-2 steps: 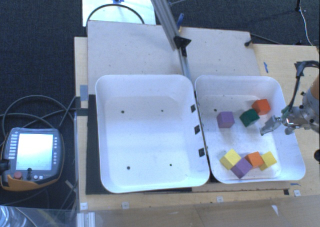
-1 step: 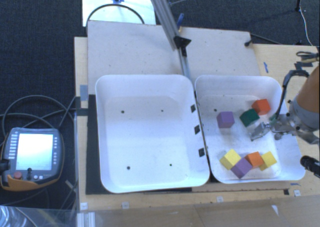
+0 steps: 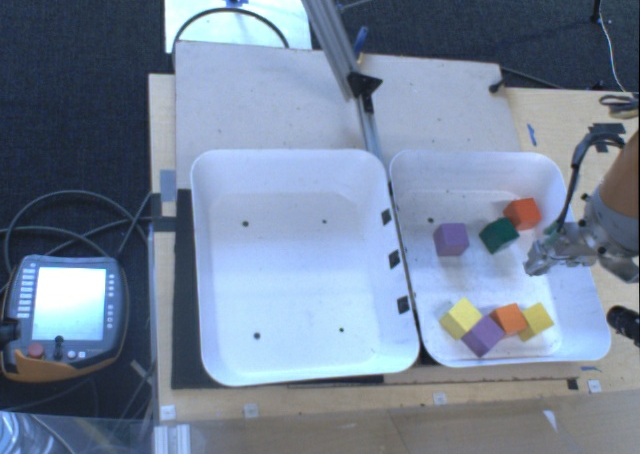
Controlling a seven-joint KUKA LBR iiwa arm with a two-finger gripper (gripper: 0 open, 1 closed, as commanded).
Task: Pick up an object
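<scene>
**Gripper low at the right bin's edge, blocks nearby**

Gripper sits low over the right side of the right bin, reaching in from the right on a grey arm. Whether it is open or closed cannot be told from this slanted overhead view, and no object can be seen in its grasp.

Seven small blocks lie in the right bin. Just beside the gripper, to its left, is a green block, touching an orange block behind it. A purple block sits further left, apart from them. Near the front wall, four blocks cluster together: a yellow block, a second purple block, a second orange block and a second yellow block.

The left bin stands beside it, their walls touching. A handheld control pendant rests on the floor at far left.
</scene>
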